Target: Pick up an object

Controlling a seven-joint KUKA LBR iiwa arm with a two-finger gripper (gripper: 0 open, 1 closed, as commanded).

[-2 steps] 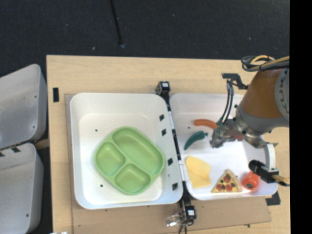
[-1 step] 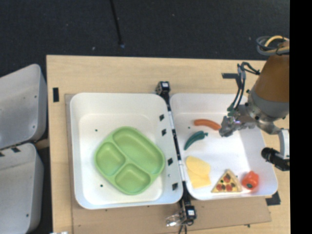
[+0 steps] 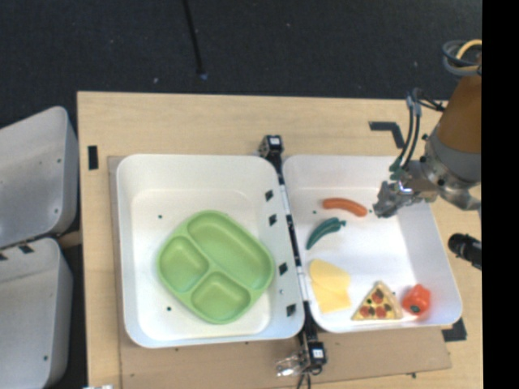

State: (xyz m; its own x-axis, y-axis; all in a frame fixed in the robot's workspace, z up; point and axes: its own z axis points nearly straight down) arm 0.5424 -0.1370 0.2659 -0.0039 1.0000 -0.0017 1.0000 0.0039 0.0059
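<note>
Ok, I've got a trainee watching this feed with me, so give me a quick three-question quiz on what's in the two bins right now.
1. True or false: the green plate lies in the same bin as the pizza slice.
2. Which item lies closest to the gripper?
A. the cheese wedge
B. the sausage
C. the red tomato
3. Fill in: the dark green pepper lies just below the ____.

Key
1. False: the plate is alone in the left bin; the pizza slice is in the right bin.
2. B
3. sausage
</note>
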